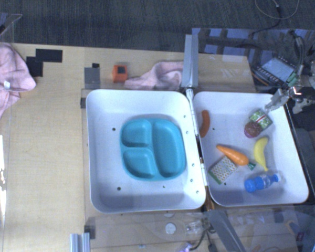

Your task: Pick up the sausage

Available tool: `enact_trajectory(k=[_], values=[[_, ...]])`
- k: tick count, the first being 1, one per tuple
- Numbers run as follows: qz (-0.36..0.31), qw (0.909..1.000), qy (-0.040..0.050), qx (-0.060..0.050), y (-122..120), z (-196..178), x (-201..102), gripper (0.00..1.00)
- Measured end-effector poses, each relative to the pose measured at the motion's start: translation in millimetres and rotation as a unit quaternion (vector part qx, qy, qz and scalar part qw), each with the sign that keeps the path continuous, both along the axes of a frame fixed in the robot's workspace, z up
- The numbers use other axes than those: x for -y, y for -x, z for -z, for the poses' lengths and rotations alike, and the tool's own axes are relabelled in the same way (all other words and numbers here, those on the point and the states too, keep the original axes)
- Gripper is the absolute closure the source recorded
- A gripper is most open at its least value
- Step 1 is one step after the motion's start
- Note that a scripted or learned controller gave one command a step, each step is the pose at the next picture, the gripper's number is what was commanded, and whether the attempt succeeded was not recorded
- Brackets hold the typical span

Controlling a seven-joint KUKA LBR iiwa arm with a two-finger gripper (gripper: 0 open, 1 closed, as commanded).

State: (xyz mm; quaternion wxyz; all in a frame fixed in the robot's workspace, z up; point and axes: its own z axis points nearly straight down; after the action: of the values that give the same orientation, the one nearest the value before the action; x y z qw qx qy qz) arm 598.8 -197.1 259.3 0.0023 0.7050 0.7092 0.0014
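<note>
Nearest me, along the lower part of the right bin (299,196), I saw a small blue bottle (261,182) lying on its side, with a grey grater-like block (222,169) to its left. Just above those lay a carrot (233,154), slanting down to the right, and a banana (260,152) standing roughly upright in the picture beside it. A round dark red fruit with a green patch (258,124) sat higher, toward the bin's upper right.

The sausage (205,123) lay against the left wall of the right bin, in its upper left part, lengthwise top to bottom, well apart from everything else.

In the left bin (102,188) sat a blue divided plate (152,148), near the centre.

The gripper (275,101) hovered at the upper right corner of the right bin, just above the red fruit; I could not tell how far its fingers were parted, and I saw nothing between them.

Beyond the bins, a pink cloth (157,76) lay on the bench by an orange block (119,72), and another pink cloth (8,77) filled the upper left of the frame.
</note>
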Motion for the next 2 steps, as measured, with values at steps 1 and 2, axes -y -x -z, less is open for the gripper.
enact_trajectory(k=[1,2], values=[[0.038,0.9993,-0.0009,-0.001,-50,80,-54,0.00],[0.003,1.0000,-0.0010,-0.001,-71,156,-117,0.00]])
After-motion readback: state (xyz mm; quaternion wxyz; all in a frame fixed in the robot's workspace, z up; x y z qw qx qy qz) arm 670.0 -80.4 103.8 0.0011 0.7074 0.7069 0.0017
